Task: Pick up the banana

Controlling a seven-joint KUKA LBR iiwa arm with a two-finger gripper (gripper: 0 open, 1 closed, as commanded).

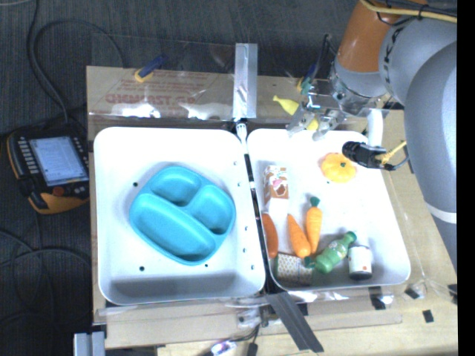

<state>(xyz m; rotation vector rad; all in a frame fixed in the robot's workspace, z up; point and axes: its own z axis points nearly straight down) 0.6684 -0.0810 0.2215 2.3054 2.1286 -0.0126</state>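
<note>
We see banana on worktop behind right bin, just left of gripper; long axis slants down-right toward it. Fingers' state: cannot tell.

left bin: just a blue divided tray, sitting at a slant
right bin: little orange pumpkin, small carton, two carrots, green bottle, tiny white jar
far left, on the floor: handheld pendant with a lit screen, plus cables
</note>
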